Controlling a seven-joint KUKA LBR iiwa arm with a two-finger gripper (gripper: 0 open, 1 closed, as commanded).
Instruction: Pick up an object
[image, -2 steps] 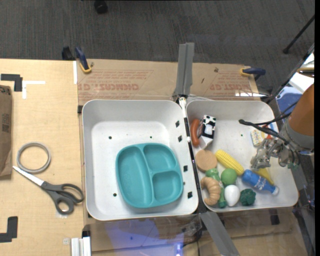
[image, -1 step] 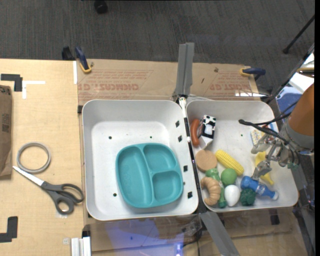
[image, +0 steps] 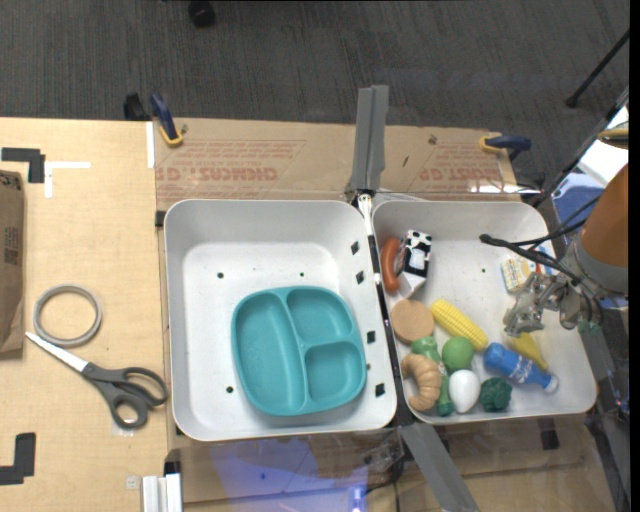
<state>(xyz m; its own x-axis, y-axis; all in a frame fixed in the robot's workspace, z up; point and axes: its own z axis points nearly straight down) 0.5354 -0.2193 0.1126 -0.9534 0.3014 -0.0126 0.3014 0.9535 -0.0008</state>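
Bright even overhead light, soft shadows, slight blur, bluish glare at bottom edge

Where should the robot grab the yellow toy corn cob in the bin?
Probably around the middle of the yellow toy corn cob, coming straight down. It lies flat and slanted, long and narrow, so the gripper's fingers should close across its short width. Its upper-right side is open; the tan round cookie crowds its left end.

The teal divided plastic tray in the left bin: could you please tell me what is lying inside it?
The teal divided plastic tray shows three bare compartments with nothing lying in them. It rests on the floor of the left shallow white bin; the patch of bin floor beneath the tray is covered and cannot be seen.
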